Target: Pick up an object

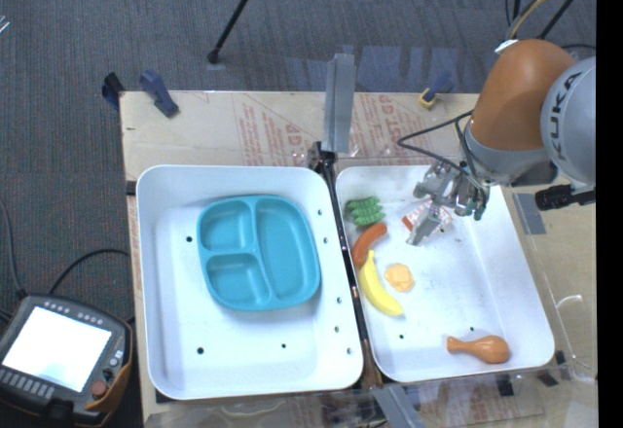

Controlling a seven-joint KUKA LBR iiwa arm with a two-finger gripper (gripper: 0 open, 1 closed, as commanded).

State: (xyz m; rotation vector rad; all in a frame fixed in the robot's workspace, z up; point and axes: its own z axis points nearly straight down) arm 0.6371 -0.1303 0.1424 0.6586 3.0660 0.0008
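Objects to choose from all lie in the right-hand shallow white bin (531,285), while the left-hand white bin (161,222) carries a turquoise plastic plate with three compartments (259,252), which no step here seems to need. Going left to right in the right bin: a bunch of green toy vegetable (364,210) rests near the dividing wall, an orange-red sausage-shaped toy (369,241) lies just below it, and a yellow toy banana (378,287) runs down from there, its upper end close to the sausage. Beside the banana sits a small pale orange rounded toy (399,276); much lower, towards the near right corner, lies a brown toy drumstick (479,348), well apart from the rest. The two-finger metal gripper (428,225) hangs over the upper middle of this bin, with something small and red-and-white at its tips; I cannot tell whether it is pinched between them or merely lying beneath, so the hand's state stays unjudged. The likeliest trouble, I think, is crowding: the vegetable, sausage and banana lie so near each other and the bin wall that a descent there could nudge one aside or catch two at once. The rounded toy, just below and left of the gripper, may roll away from a closing pinch
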